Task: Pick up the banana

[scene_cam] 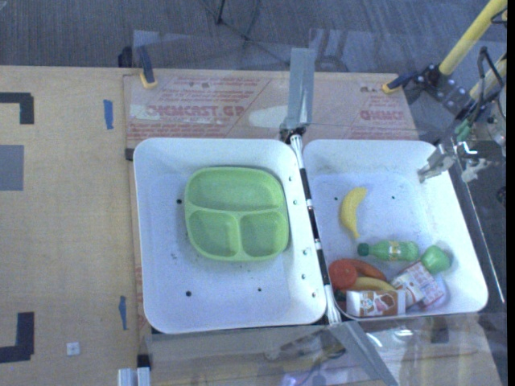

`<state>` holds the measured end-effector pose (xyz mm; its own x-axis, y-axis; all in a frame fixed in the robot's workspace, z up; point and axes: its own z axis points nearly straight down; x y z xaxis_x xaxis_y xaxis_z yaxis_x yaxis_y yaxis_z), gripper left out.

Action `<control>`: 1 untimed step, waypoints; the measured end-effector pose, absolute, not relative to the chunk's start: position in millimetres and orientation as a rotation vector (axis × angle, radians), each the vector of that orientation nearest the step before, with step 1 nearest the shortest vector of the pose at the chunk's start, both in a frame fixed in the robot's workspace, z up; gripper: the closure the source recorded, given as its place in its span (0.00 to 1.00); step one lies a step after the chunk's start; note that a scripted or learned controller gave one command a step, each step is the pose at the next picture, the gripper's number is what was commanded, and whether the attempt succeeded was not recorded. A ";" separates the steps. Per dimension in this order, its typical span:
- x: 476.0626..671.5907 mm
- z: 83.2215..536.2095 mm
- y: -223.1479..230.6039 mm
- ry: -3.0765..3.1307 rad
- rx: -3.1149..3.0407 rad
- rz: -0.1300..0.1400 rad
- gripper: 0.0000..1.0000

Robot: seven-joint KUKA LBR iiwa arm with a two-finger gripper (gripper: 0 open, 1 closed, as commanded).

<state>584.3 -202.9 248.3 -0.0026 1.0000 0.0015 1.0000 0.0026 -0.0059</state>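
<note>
The banana [352,209] is yellow and lies alone on the floor of the right bin [386,163], curved, with its upper tip pointing to the back right. My gripper [447,159] shows as a grey metal piece with cables over the right bin's far right rim. It is well to the right of the banana, about a banana's length or more away, and not touching it. Nothing is seen in it.
A green bottle [390,250], a green lump [436,257], a red fruit [346,273], an orange-yellow piece [372,284], a carton [374,302] and a red-white packet [421,284] crowd the right bin's front. A green divided plate [237,213] sits in the left bin [161,296].
</note>
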 end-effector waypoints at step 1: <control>607.5 97.3 -152.8 -2.235 -2.204 0.003 0.00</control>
